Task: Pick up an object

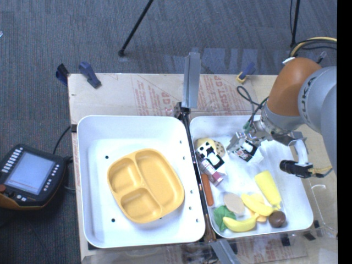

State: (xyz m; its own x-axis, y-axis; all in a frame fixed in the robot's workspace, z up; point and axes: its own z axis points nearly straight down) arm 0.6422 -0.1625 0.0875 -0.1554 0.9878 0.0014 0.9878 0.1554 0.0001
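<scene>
Hovering low in the right bin (pixel 308 213), my gripper (pixel 242 147) sits beside the toys (pixel 212 155); I can't tell its state.

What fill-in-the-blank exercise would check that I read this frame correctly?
1. The yellow three-compartment plastic tray lies in the ____ white bin.
2. The gripper is over the ____ white bin.
3. The small round brown ball lies near that bin's ____ right corner.
4. The orange band sits on the ____ arm.

Missing words: left; right; front; grey
</scene>
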